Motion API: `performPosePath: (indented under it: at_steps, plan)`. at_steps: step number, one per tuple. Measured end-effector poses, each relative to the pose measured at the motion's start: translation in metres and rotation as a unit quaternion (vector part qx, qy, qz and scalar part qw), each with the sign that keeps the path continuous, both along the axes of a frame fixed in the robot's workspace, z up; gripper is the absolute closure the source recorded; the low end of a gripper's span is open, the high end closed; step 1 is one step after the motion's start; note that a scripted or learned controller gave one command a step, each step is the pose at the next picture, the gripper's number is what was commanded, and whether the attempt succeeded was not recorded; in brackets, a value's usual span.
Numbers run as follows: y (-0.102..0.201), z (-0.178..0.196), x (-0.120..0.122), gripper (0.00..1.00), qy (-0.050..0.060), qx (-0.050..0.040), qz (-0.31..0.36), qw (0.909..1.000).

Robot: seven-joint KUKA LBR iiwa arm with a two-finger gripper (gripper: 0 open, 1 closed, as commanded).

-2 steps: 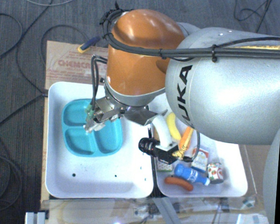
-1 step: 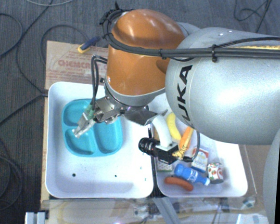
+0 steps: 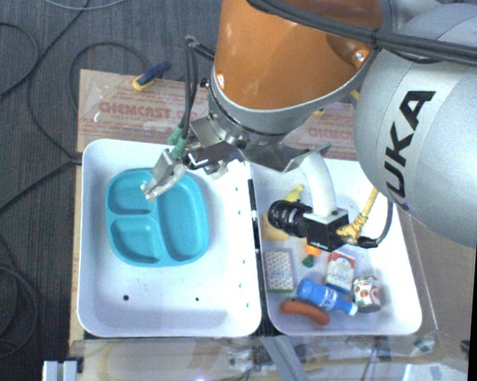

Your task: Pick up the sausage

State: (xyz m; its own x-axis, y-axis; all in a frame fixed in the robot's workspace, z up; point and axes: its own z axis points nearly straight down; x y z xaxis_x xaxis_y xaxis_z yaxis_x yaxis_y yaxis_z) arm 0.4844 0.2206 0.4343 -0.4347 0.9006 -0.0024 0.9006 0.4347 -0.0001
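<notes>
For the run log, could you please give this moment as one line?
tool: over blue tray, left bin | sausage: right bin, beside blue bottle, not held

Two shallow white bins sit side by side on the table. The left bin (image 3: 106, 303) contains a blue three-compartment plate (image 3: 158, 219), placed toward its upper left. The right bin (image 3: 402, 309) contains a blue bottle with a white cap (image 3: 326, 297) lying on its side, a small red-and-white carton (image 3: 340, 272), a small can (image 3: 367, 293) just beside the carton, and a flat speckled card (image 3: 278, 270) near the bin's left wall. Dark cables (image 3: 35, 63) run over the floor at left.
</notes>
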Motion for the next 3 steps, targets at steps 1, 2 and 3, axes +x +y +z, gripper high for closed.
performPosePath:
  at_steps: [1, 2, 3]
  plan:
    - [0.003, -0.112, -0.001, 0.0, 0.001, -0.0006, -0.087, 0.9962]
    - [-0.068, -0.013, 0.0, 0.0, 0.0, -0.0001, -0.136, 0.9907]
    - [0.0, -0.101, -0.001, 0.0, 0.001, -0.0005, -0.227, 0.974]
